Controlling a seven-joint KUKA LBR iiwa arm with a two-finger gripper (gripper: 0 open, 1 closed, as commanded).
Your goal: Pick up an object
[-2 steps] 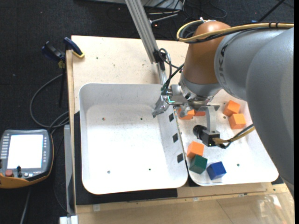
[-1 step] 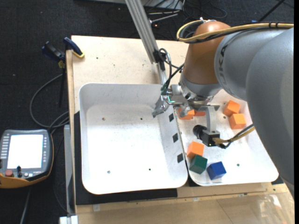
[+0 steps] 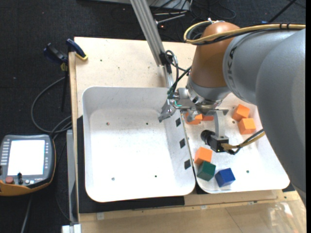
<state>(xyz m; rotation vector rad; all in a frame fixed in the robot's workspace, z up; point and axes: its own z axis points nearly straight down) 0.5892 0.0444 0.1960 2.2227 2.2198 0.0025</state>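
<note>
In the camera view we see the grey arm (image 3: 272, 67) enter from the right of the frame, its orange band (image 3: 214, 57) sitting at upper centre above the wrist. The gripper (image 3: 195, 117) hangs low over the upper left part of the right bin (image 3: 272, 178), close to the rim shared by the two bins. An orange block (image 3: 194, 119) shows just under the wrist, between what we take to be the fingers, but the wrist covers most of that spot and we cannot tell whether the gripper is closed on the block or merely poised above it.

Other blocks lie in the right bin. Two orange cubes (image 3: 244, 119) sit just beside each other at its upper right, next to the arm. Lower down, at centre right of the frame, another orange cube (image 3: 203, 155) touches a dark green cube (image 3: 206, 171), and a blue cube (image 3: 225, 177) lies just beside the green one toward the bin's lower edge. A small black part with a cable (image 3: 216, 141) hangs near the wrist, above the orange and green pair.

The left bin (image 3: 131, 144) fills the centre left of the frame. A teach pendant (image 3: 26, 164) rests at the far left, off the bench, and a blue and yellow clamp (image 3: 65, 52) lies at the bench's upper left corner.
</note>
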